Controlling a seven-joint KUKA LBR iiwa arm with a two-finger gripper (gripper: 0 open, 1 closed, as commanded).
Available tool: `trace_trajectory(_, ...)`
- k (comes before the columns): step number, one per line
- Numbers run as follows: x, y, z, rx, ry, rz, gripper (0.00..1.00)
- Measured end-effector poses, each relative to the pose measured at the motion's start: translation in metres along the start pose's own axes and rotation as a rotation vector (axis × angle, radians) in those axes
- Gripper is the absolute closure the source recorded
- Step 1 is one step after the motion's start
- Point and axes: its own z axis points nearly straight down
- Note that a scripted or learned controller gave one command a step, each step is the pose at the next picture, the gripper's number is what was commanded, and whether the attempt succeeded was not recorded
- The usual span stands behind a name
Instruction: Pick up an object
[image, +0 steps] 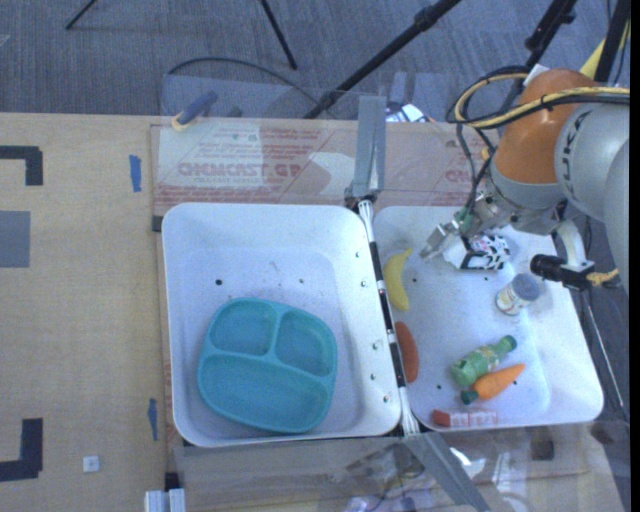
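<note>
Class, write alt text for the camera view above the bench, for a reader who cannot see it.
A grey and orange robot arm reaches from the right, its gripper above the right white bin, which holds a banana, carrot, green bottle and other small items. The left bin holds a teal divided plate.

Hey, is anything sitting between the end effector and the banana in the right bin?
Nothing visible. The end effector hangs over the right bin, and only bare white floor separates it from the banana lying along the bin's left wall.
</note>
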Motion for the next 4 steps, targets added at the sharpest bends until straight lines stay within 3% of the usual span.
trace_trajectory(1,0.006,0.006,0.001,0.007,-0.011,0.045,0.00)
trace_trajectory(2,0.002,-0.019,-0.001,-0.018,-0.004,0.154,0.00)
trace_trajectory(3,-0.001,0.007,0.001,0.003,-0.007,0.144,0.00)
trace_trajectory(4,-0.001,0.008,0.001,0.002,-0.006,0.158,0.00)
